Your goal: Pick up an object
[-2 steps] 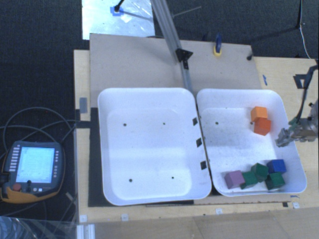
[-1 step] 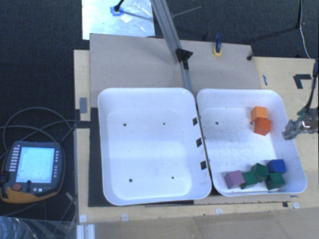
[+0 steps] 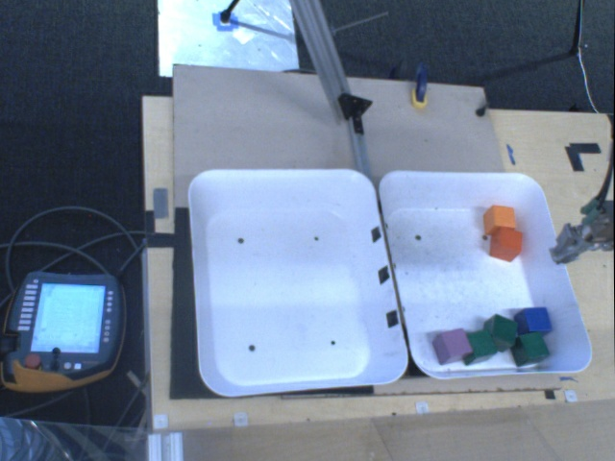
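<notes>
The right bin (image 3: 461, 195) holds several small blocks. Two orange blocks (image 3: 502, 233) sit together near its far right side. At the near right corner lie a purple block (image 3: 450, 345), two green blocks (image 3: 498, 332) and a blue block (image 3: 533, 320), bunched close. My gripper (image 3: 575, 241) pokes in at the right edge of the view, just outside the right bin's right rim and right of the orange blocks. Nothing shows between its tips.
The left bin (image 3: 288, 277) lies beside the right one. A slanted metal pole (image 3: 327, 56) crosses the back of the bench. A teach pendant (image 3: 62, 329) rests on the floor at left. A blue clamp (image 3: 420, 84) sits at the bench's back.
</notes>
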Robot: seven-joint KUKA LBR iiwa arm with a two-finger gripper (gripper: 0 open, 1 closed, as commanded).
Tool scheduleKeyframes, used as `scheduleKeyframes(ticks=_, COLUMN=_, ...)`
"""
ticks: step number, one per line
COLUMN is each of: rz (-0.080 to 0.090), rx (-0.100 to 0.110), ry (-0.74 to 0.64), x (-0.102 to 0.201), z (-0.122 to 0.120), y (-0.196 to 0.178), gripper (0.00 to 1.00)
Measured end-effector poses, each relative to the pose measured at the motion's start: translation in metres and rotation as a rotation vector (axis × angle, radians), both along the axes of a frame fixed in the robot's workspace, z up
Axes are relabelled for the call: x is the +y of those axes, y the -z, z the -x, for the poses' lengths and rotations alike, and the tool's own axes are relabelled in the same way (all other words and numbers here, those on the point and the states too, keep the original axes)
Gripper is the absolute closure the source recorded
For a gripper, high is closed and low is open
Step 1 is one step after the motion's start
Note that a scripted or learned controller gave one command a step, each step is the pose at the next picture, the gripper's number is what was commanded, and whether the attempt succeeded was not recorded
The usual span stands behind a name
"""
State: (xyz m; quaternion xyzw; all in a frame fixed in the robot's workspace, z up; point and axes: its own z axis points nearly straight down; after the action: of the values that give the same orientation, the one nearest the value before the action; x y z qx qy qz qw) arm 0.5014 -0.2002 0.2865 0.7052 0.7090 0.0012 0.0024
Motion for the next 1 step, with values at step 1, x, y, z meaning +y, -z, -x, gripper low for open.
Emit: scheduleKeyframes(ticks=1, rz=-0.002, rx=0.001, ry=-0.005, x=0.0504, z=-0.0243, y=-0.0002, gripper=1.00)
